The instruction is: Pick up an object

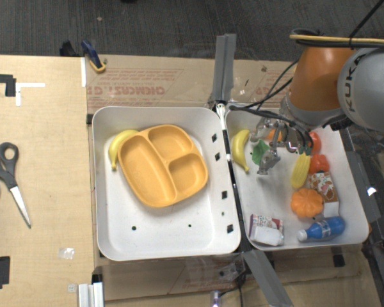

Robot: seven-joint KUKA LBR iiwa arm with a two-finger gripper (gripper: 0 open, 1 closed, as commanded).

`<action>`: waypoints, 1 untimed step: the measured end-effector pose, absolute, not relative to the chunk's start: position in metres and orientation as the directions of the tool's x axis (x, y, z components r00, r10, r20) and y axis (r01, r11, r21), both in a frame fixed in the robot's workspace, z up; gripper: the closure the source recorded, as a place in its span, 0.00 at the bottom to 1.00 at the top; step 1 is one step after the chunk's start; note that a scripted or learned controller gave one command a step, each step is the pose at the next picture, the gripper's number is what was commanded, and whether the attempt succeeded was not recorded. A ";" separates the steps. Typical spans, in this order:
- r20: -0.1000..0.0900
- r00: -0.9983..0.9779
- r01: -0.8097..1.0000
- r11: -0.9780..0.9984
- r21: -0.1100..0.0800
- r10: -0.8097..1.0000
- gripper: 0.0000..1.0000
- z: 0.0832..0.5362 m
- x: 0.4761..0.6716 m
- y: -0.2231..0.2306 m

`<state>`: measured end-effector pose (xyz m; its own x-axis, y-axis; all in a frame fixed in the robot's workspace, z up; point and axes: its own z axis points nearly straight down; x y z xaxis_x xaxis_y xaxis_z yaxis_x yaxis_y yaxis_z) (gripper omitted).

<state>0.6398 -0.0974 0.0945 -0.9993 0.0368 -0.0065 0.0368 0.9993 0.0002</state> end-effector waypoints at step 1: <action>-0.009 -0.997 0.080 0.997 0.000 0.080 0.00 0.096 0.650 -0.100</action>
<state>0.6500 -0.1004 0.0956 -0.9967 0.0801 -0.0094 0.0801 0.9968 0.0004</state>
